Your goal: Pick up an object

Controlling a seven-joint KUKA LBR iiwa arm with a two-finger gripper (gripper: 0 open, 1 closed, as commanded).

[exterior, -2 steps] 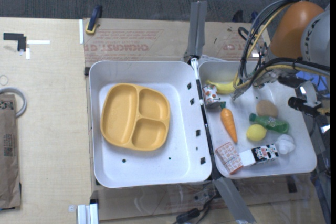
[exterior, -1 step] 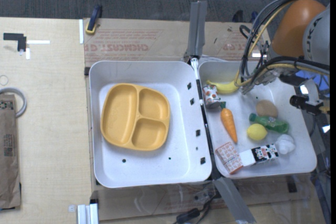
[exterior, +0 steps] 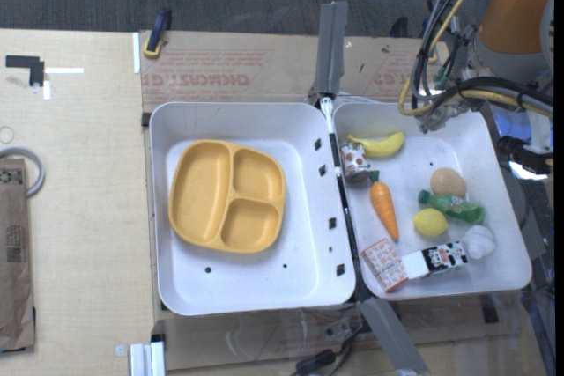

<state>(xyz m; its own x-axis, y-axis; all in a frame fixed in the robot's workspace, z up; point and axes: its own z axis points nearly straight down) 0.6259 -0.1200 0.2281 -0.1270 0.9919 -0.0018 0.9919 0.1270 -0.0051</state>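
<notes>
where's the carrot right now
The orange toy carrot lies in the right-hand white bin, near its left wall, just below the small red-and-white can and left of the yellow lemon.

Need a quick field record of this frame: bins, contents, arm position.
left bin: holds a yellow divided plate
right bin: holds the loose items
near divider: banana, small can, carrot
right side: brown egg, green vegetable, lemon, white ball
front edge: red-and-white carton, black-and-white carton
arm: over the right bin's far right corner, cables hanging around it
gripper: low at the bin's far edge, nothing seen between its fingers
task status: no object picked yet
</notes>
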